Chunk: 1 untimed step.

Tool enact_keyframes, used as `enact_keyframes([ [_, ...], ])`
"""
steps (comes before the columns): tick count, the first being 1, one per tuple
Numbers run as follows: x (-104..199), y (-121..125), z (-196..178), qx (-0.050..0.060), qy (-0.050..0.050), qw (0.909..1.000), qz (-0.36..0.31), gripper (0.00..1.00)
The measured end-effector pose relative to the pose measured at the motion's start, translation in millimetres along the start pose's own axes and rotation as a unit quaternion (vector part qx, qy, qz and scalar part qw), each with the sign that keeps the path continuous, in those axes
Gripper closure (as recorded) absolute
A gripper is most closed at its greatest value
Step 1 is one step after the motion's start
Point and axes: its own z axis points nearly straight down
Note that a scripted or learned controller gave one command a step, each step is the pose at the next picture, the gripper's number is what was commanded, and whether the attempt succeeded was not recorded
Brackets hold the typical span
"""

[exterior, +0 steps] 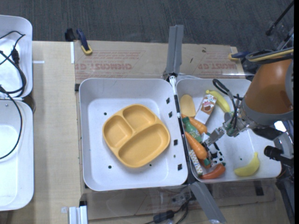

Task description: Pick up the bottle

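One green plastic bottle is lying among toy food by the left wall of the right white bin. I am hovering my gripper just beside it, approaching; next I need to descend over it.

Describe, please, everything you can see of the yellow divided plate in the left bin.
The yellow divided plate is a rounded tray in matte orange-yellow, plastic by the look of it, with raised ridges splitting it into three compartments: two smaller ones on the upper side and one long one below. It lies flat, right side up, turned at a slant, near the middle of the left bin. It rests on the bin's white floor, apart from all four walls, and nothing lies in it.
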Motion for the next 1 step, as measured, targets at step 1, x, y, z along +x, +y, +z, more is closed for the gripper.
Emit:
enact_keyframes([
  [1, -78.8, 15.7, -29.8, -0.001, -0.001, 0.9994, -0.034, 0.00],
])
